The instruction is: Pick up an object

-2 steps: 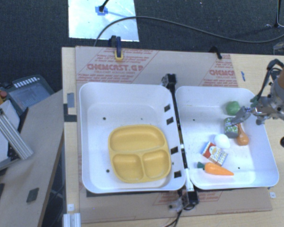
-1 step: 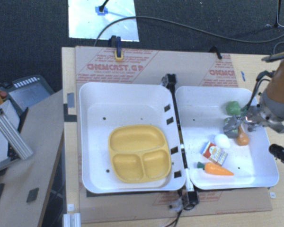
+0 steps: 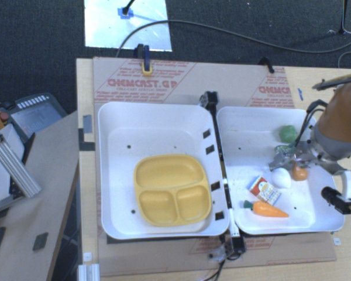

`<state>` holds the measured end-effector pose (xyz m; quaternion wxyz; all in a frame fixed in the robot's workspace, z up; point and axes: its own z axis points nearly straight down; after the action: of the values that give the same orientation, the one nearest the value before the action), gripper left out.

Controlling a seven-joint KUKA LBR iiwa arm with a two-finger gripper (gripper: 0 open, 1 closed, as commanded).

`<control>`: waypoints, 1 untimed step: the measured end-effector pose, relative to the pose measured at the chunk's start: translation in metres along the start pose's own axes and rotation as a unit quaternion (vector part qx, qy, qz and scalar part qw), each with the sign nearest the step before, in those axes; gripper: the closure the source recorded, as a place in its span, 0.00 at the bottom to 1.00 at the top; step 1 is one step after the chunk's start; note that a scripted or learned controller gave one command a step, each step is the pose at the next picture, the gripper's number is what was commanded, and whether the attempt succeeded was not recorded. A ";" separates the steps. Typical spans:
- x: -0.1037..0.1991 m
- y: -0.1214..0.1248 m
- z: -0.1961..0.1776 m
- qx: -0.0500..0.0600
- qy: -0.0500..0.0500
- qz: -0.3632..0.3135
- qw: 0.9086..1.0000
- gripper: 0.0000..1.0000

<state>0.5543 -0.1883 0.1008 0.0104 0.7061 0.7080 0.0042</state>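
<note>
Objects for picking lie in the right bin [image 3: 322, 218]: white egg [image 3: 281, 178], orange ball [image 3: 299, 172], green ball [image 3: 288, 133], carrot [image 3: 269, 210] and small carton [image 3: 264, 189]. Tool [image 3: 288, 156] sits low beside the egg; I cannot tell its opening. Step in hand, by judgement: the approach to grasp. The next move calls for centring over one item. Items crowd together; the bin's far half offers open room.
</note>
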 end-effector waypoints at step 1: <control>0.000 0.007 0.008 -0.001 0.002 -0.001 1.000 0.00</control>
<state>0.5619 -0.1886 0.0929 0.0098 0.7051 0.7090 0.0058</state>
